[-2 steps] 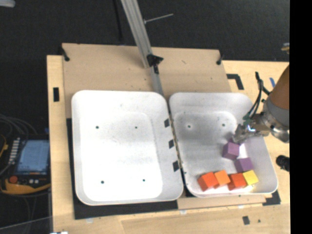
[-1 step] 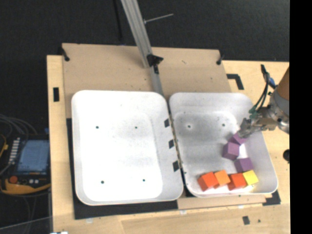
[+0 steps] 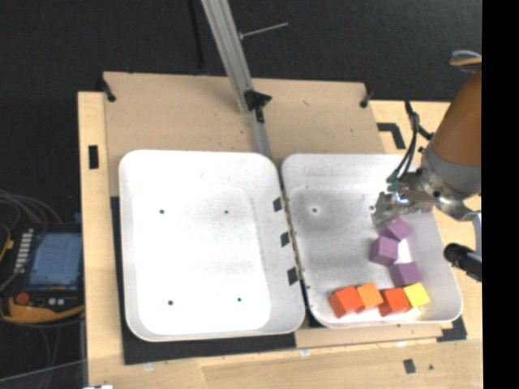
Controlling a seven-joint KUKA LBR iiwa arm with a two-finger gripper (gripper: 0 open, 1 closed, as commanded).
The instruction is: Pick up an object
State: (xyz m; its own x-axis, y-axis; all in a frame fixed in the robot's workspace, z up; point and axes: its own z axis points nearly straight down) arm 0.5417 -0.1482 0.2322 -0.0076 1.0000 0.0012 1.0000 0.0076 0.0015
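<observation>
Here, the hand point(image 3: 388, 209) hovers low in the right bin point(image 3: 340, 177), its grip impossible to judge, just beside the purple block point(image 3: 396, 230) lying unlifted among other blocks, so picking remains undone.

Robot arm: exterior condition

Rounded arm housing point(image 3: 461, 136) finished in orange, over a grey wrist section point(image 3: 451, 181). Dark cables point(image 3: 412, 140) run along its side. Small metallic end fitting point(image 3: 391, 205) with a green spot.

Matt white bins point(image 3: 203, 168), scuffed grey
</observation>
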